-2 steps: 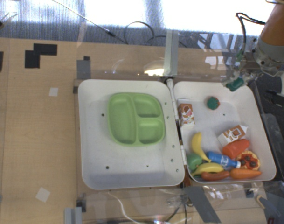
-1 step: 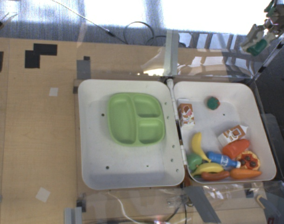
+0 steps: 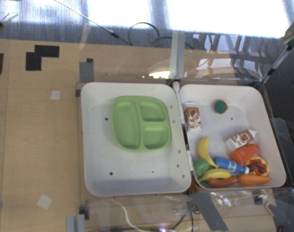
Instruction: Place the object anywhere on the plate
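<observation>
Black cables (image 3: 137,30) behind bins, tan bench (image 3: 35,129) w/ black squares (image 3: 40,56)

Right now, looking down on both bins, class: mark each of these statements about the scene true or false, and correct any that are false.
1. The green plate lies in the left bin. True.
2. The plate has a banana on it. False: its compartments hold nothing; the banana is in the right bin.
3. The toy foods are crowded toward the near end of the right bin. True.
4. The small green ball sits buried in the pile of toys. False: it lies apart, near the bin's far end.
5. The plate is divided into compartments. True.
</observation>
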You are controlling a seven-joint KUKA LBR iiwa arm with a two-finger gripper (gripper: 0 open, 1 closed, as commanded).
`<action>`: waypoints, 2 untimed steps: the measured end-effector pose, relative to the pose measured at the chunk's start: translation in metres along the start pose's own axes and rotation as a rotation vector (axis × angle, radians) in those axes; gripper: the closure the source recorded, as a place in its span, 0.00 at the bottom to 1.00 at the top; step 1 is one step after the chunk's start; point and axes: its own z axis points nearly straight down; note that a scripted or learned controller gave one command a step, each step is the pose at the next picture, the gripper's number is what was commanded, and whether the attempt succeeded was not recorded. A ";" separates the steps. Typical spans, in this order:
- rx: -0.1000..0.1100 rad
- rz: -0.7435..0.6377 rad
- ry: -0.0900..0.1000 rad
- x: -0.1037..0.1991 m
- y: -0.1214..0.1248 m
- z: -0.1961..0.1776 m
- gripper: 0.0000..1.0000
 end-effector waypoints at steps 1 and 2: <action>-0.002 -0.843 0.003 0.093 0.016 0.001 1.00; -0.001 -1.214 0.002 -0.005 -0.002 0.002 1.00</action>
